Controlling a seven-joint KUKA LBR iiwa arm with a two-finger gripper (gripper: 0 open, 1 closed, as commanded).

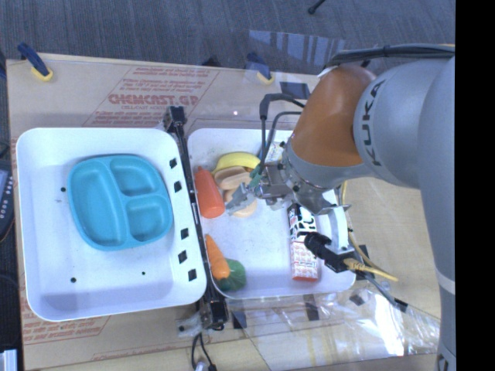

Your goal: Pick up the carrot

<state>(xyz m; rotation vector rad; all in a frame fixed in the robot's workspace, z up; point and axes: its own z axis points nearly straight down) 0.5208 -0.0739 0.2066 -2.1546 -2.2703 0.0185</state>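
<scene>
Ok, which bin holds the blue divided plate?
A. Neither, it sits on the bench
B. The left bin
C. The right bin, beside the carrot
B: the blue divided plate lies inside the left bin, while the carrot lies in the right bin near the end effector.

The setting is a robotics laboratory test cell. Indicators: a KUKA-branded industrial arm (387, 130) reaches in from the right over a bench (116, 91) covered with protective sheet printed with a manufacturer's name and held by clamps (35, 62) at the far edge. Two shallow white bins (31, 230) sit side by side, joined along their shared edge by a black bracket (184, 207). The right bin holds toy food items (224, 269); the left bin holds a blue compartment tray (120, 201). Loose cabling (271, 122) runs near the arm. Grey carpet (155, 14) lies beyond the bench.
</scene>
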